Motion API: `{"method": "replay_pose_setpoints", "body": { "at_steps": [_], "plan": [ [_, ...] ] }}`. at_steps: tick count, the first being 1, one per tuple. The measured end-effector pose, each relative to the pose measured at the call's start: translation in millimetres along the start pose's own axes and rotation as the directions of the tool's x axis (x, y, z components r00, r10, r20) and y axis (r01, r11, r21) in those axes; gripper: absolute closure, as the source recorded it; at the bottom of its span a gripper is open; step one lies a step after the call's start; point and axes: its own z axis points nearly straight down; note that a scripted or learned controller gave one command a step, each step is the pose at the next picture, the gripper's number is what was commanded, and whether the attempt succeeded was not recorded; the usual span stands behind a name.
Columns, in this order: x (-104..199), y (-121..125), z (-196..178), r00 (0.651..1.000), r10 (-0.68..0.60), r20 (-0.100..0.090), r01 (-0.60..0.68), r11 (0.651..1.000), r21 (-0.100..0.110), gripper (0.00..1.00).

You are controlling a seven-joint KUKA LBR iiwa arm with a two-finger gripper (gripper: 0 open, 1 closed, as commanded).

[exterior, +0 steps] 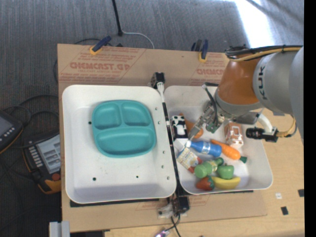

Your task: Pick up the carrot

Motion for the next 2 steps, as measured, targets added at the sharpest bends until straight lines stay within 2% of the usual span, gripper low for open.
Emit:
{"method": "replay_pose_setpoints", "body": {
  "at_steps": [1, 2],
  "plan": [
    [-2, -3, 0, 1.0, 0.0, 0.003, 0.0, 1.0, 0.005, 0.0],
    [30, -29, 0, 0.994, -0.106, 0.0, 0.106, 0.994, -0.002, 0.0]
  ]
}}
